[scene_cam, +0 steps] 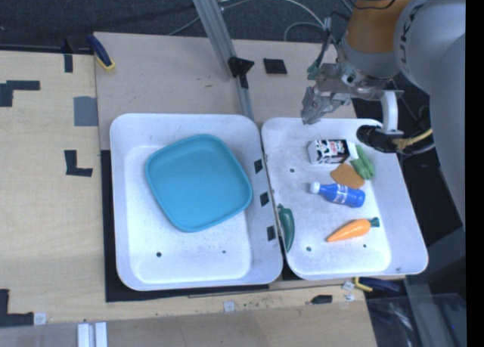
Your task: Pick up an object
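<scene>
My gripper (311, 115) hangs over the far left corner of the right bin (378, 262), its fingers close together and nothing between them. Just in front of it and to the right lies a small black-and-white carton (330, 150). Beside the carton sit a tan wedge (348, 175) and a green piece (364, 165). A blue bottle (342, 194) with a white cap lies in the middle of the bin. An orange carrot (351, 229) lies nearer the front. A dark green pepper (286, 224) rests against the bin's left wall.
The left bin (132, 262) holds a turquoise square plate (198, 181). A slanted metal pole (219, 28) rises behind the bins. The arm's grey body fills the upper right.
</scene>
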Robot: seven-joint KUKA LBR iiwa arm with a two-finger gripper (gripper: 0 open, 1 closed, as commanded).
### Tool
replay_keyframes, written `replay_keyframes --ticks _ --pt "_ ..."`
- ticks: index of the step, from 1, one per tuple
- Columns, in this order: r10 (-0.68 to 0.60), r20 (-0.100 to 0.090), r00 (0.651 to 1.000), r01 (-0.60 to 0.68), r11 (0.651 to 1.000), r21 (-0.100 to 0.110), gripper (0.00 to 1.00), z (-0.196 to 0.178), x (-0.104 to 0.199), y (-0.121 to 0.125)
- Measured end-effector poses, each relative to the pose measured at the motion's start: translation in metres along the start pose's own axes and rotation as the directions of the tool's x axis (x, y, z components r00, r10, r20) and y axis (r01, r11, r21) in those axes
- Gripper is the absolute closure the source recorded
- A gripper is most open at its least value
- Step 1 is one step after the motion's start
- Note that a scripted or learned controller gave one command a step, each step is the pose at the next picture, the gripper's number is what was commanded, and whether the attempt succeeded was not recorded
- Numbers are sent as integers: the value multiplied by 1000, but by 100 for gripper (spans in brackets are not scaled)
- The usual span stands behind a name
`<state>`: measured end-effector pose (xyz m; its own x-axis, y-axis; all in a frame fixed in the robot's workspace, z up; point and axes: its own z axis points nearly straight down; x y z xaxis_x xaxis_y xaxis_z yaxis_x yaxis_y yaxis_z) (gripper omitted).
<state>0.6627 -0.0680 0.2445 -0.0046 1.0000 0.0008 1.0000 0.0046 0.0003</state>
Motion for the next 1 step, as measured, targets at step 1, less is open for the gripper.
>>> replay_keyframes --ticks 1 --pt "1 0 1000 -1 1000 2 100 13 50 -16"
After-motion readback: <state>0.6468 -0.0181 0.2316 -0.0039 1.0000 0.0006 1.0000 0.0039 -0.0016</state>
